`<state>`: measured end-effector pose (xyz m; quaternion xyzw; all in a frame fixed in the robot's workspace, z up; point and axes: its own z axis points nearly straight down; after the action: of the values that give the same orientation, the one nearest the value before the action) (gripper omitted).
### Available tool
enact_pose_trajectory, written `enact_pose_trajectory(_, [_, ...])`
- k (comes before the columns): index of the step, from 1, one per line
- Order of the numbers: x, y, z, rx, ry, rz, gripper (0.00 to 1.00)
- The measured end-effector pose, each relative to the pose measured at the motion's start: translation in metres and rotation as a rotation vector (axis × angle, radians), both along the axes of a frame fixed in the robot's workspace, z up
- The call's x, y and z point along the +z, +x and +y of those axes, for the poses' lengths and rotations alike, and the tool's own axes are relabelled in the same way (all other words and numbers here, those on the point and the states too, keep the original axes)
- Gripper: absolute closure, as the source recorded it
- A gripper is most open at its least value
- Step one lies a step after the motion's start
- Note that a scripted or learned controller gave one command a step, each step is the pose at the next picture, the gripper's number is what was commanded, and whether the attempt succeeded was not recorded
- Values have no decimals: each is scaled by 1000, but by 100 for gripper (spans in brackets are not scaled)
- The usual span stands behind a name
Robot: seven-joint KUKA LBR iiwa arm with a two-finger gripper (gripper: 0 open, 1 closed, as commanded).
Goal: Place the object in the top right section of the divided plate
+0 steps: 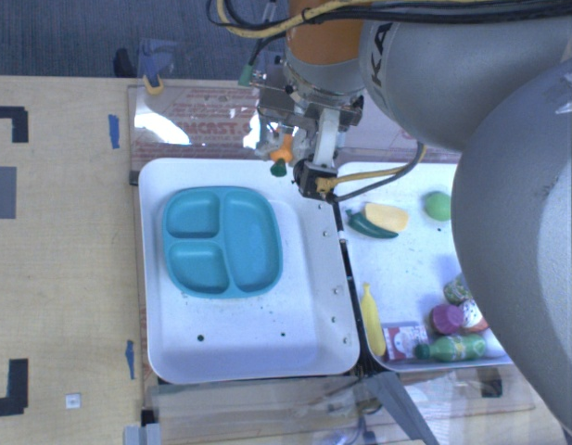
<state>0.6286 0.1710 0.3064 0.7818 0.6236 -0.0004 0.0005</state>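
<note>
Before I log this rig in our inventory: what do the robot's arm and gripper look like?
The arm is bulky, with smooth rounded grey shells and an orange band above the wrist. Yellow and black cables run over it and loop beside the band. The gripper is a compact cluster of dark and silvery metal parts.

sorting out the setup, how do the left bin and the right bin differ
The left bin holds a blue divided plate; the right bin holds scattered small items. The left bin shows whole; the arm covers part of the right bin. Both are white and shallow.
</note>
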Motion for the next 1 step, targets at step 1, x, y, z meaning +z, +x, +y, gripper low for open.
enact_pose_trajectory(1, [-121,-39,27,-168,-2,9,100])
